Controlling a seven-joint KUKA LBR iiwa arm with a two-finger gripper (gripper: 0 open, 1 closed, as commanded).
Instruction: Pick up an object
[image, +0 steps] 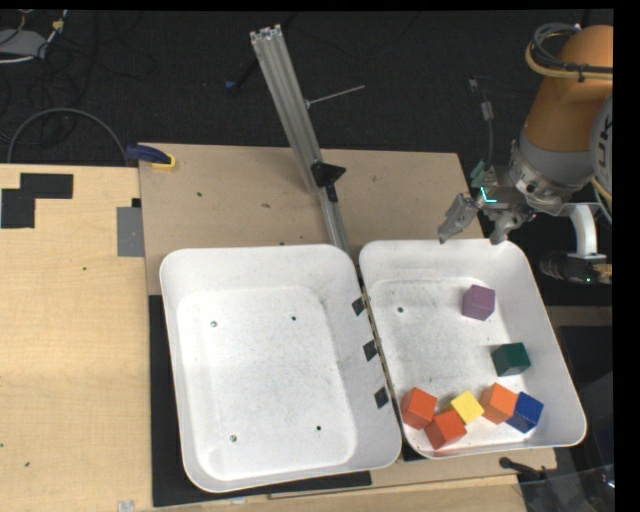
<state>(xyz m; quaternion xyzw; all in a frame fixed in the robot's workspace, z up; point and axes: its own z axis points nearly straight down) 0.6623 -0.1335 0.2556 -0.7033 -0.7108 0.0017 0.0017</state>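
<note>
Blocks sit in the right bin (545, 330): purple block (479, 302) alone in the upper part, green block (511, 358) below it & a bit to the right, near the bin's right wall. Rest clustered along the near edge: orange block (419, 406) at left, red block (447, 428) just below-right of it and touching, yellow block (467, 407) touching the red one, second orange block (499, 402) next, blue block (526, 412) at the far right, against that orange one. None lifted; all rest on the bin floor.

End effector (476, 228) hangs above the far rim of the right bin, well apart from every block, nearest the purple one. Fingers (456, 219) spread apart, nothing between them. Small green light on the wrist. Arm (565, 110) comes in from the right, orange band above grey wrist.

Left bin (190, 300) sits just beside the right bin, rims touching along the middle w/ black clips at the seam. Both on a brown worktop (240, 195). Metal rail (295, 120) slants from top centre down to the join btw. the bins. Small blue & yellow item (150, 155) at the worktop's far-left corner. Lighter wood panel at left w/ black patches. Cables on the dark floor top-left.
</note>
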